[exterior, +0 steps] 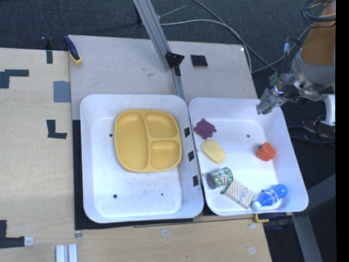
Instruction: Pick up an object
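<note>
Hovering at two o'clock over the right shallow white bin (289,141): grey two-finger gripper (265,106), finger state impossible to tell, nothing visibly gripped.

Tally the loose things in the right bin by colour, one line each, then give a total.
Purple: 1, grape bunch
Yellow: 1, lemon-like piece
Orange-red: 1, small block
Green: 1, can
Patterned: 1, flat packet
Blue and white: 1, bottle
Total: 6
</note>
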